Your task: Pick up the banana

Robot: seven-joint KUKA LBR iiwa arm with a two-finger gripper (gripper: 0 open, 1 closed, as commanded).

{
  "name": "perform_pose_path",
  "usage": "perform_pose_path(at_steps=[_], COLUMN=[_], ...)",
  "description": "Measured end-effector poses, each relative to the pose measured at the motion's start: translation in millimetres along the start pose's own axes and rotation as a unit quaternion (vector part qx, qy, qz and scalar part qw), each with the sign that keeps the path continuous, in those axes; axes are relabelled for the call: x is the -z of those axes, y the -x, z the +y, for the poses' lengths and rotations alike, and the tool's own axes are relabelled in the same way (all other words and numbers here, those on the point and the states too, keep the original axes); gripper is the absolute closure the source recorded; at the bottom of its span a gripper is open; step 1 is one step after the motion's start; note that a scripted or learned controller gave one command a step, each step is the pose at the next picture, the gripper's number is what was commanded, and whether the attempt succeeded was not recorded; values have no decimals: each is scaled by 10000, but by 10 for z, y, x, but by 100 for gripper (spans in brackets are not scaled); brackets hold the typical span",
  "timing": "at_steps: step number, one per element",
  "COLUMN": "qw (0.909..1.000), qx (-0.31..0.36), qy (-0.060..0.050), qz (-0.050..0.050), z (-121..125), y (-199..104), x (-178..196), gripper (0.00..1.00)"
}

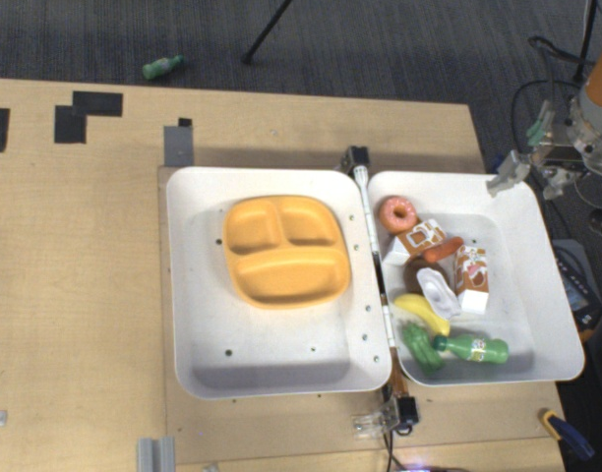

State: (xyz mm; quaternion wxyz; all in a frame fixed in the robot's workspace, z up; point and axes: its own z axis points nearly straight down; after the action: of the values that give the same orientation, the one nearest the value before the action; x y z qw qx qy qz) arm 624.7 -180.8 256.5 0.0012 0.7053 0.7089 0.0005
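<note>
Left bin (188, 293): shallow white moulded plastic with rounded corners, holding a smooth matte yellow-orange plastic tray (284, 249) with three compartments, lying flat towards the back.

Right bin (547, 264): same white plastic, holding a cluster of small toy foods. At the back lies a pink-iced ring doughnut (396, 212). Beside it are a small brown-and-white printed carton (424, 235) and a glossy reddish-brown sausage (439, 254). A second small printed carton (471, 268) lies to their right.

The curved, smooth yellow plastic banana (422, 312) lies near the bin's left wall, front half, just beside a knobbly green vegetable piece (419, 346). A green bottle with a yellow cap (472, 348) lies on its side at the front.

Gripper (508, 172): grey metal, over the right bin's back right corner, well apart from the banana. Finger position cannot be determined.
</note>
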Motion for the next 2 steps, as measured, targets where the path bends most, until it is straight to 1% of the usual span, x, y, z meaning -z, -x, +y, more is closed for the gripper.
perform_pose_path(at_steps=[1,2], qw=[9931,9985], qx=[1175,530], qy=[-6,117], qz=[6,-53], z=[-579,-966], y=[-299,-699], x=[-968,-1460], gripper=[0,0])
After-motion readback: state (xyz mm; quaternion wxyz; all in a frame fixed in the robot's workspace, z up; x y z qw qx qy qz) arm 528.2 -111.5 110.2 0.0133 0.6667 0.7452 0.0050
